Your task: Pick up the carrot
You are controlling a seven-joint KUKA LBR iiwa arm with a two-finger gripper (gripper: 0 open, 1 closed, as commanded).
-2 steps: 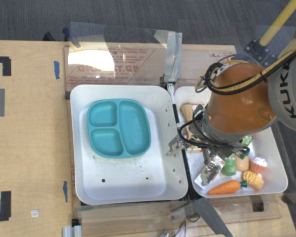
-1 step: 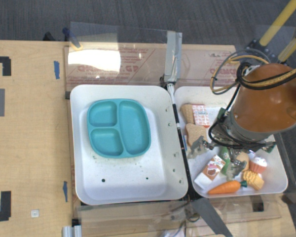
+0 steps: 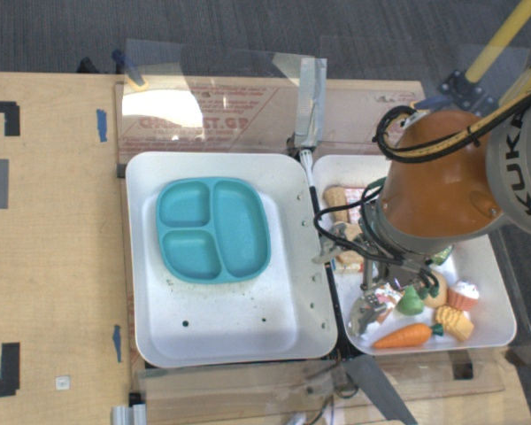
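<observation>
The carrot [image 3: 404,336] is orange with a small green top. It lies flat near the front edge of the right bin [image 3: 501,328], pointing left. My gripper [image 3: 370,309] hangs low over that bin's front left part, just up and left of the carrot's tip. The orange-banded wrist [image 3: 438,184] covers the middle of the bin. Nothing is visibly held.
Toy foods crowd the carrot: a green piece [image 3: 411,303], a yellow piece [image 3: 457,325] and a red and white piece [image 3: 465,294]. A tan item [image 3: 336,197] lies at the bin's back left. The left bin [image 3: 150,326] holds a teal divided plate [image 3: 214,228].
</observation>
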